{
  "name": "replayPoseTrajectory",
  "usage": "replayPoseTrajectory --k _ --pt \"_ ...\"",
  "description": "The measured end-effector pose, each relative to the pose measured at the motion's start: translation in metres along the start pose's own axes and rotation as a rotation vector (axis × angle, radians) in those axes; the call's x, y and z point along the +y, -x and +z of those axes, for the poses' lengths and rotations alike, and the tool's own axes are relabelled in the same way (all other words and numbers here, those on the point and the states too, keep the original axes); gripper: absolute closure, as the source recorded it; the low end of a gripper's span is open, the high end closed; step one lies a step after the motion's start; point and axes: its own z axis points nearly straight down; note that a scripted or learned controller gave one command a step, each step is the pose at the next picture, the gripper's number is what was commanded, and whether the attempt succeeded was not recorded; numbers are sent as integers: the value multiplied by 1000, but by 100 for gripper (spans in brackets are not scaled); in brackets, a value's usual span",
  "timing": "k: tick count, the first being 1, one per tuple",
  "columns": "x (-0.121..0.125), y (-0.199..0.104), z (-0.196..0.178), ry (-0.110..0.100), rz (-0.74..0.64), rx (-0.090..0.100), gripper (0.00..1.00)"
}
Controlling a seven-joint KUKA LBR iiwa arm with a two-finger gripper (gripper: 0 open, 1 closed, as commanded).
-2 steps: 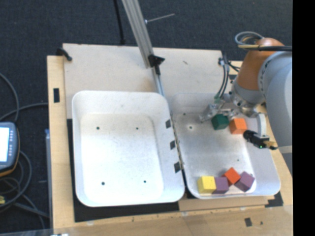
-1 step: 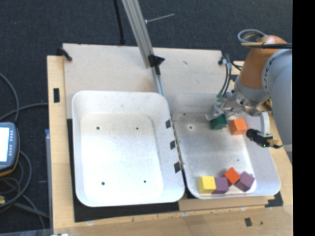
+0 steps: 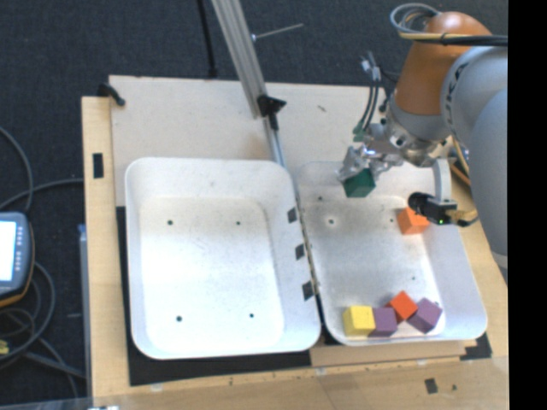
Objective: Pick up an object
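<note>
My gripper (image 3: 359, 176) hangs over the far left part of the right bin (image 3: 376, 254), with a green block (image 3: 360, 183) held between its fingers, lifted above the bin floor. An orange block (image 3: 412, 221) lies by the bin's right wall. Along the near edge sit a yellow block (image 3: 359, 319), a purple block (image 3: 384, 321), another orange block (image 3: 403, 304) and a second purple block (image 3: 425, 315).
The left bin (image 3: 214, 254) lies beside the right one, with black clips (image 3: 301, 250) along the shared rim. A slanted metal pole (image 3: 244, 54) rises behind the bins. The grey arm with its orange band (image 3: 427, 67) comes in from the right.
</note>
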Motion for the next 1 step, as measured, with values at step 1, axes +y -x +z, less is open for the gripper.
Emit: replayPoseTrajectory --k 1 --pt "-17 -34 -23 -8 3 2 100"
